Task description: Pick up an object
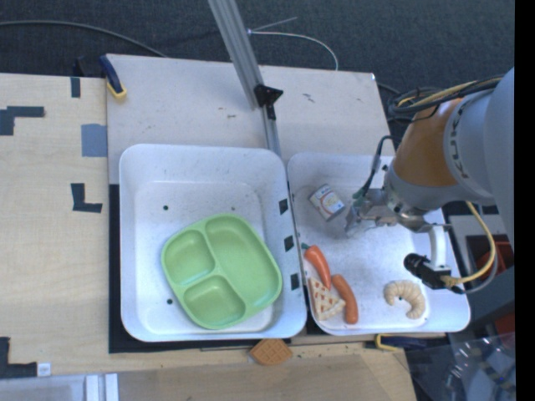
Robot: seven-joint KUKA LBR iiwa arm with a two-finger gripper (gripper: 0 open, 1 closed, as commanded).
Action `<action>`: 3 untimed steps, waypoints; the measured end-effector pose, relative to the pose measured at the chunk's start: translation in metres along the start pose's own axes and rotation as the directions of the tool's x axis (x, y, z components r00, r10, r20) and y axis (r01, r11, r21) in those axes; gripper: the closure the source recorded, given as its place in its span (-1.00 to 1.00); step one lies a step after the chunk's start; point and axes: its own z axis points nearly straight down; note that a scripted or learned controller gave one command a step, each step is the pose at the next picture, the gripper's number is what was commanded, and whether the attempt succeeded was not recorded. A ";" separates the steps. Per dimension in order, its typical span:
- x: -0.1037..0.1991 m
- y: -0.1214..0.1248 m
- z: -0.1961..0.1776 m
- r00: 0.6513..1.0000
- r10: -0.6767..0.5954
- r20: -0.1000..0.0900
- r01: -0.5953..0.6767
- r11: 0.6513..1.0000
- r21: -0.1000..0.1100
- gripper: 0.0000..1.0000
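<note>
My gripper [354, 219] reaches into the right bin [443, 316] from the right, low over its floor. A small white packet with a red label [325, 200] lies just left of the fingertips. Along the bin's left front lie an orange carrot [317, 265], a waffle-like wedge [325, 300] and a red-brown sausage [347, 298]. A tan croissant [406, 297] rests at the front right. The grey arm with its orange band [430, 153] hides the bin's right back part.
The left bin [142, 174] holds a green divided plate [221, 270]. A metal pole [242, 48] slants across the back of the bench. A small waffle piece [268, 352] lies outside the bins at the front edge. A blue and yellow clamp [112, 76] sits at back left.
</note>
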 end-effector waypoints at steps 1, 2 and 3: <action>0.005 -0.003 -0.061 1.000 0.001 0.002 -0.001 1.000 -0.008 1.00; 0.005 -0.002 -0.109 1.000 0.001 0.002 -0.001 1.000 -0.008 1.00; 0.064 -0.008 -0.107 1.000 -0.004 -0.001 0.004 1.000 -0.002 1.00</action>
